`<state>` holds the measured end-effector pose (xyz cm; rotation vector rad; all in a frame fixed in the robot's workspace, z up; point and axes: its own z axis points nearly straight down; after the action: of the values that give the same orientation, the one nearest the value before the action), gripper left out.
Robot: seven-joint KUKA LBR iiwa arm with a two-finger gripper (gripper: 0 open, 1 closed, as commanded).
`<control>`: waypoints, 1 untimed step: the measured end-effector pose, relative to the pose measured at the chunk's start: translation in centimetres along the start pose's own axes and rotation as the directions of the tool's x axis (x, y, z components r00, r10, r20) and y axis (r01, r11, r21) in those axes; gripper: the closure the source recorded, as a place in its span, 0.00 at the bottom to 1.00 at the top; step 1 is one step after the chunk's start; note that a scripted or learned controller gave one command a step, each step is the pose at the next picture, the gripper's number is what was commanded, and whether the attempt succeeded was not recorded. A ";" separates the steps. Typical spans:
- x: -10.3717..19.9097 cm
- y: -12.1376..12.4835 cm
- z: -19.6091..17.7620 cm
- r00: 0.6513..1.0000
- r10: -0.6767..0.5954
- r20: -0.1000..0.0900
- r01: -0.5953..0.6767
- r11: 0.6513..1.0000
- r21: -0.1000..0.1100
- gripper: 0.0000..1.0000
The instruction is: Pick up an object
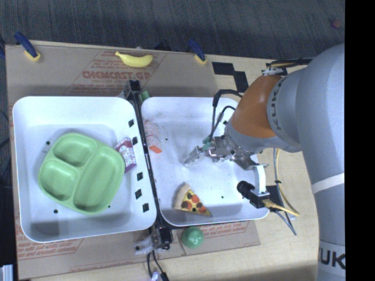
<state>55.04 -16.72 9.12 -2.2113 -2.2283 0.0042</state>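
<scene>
The grey arm with its orange band (258, 107) reaches in over the right-hand shallow white bin (176, 107), and its jaws (196, 155) hang low over the middle of that bin's floor; whether they are apart or together cannot be told from this slant, and nothing shows between them. Just below the jaws and a little toward the bin's near wall lies a flat toy pizza slice with a pale crust and red and dark toppings (190, 201), apart from the jaws. To the jaws' left, near the wall where the two bins meet, sits a small orange scrap (154, 149). Further left, in the left-hand shallow white bin (35, 113), a small maroon and white packet (126, 151) lies beside a pale green plastic tray with three compartments (81, 172), which lies flat, well apart from the jaws. Beyond the bins, on the cardboard-covered desk (88, 69), a yellow toy banana (134, 58) rests above and left of the jaws, and a green ball (191, 236) sits on the desk just outside the right bin's near wall, below the pizza slice.
</scene>
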 end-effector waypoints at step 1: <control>-4.1 5.4 -7.8 1.000 0.002 0.001 -0.002 1.000 -0.003 0.00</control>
<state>60.50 -20.76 16.87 -2.2155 -2.2281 0.0014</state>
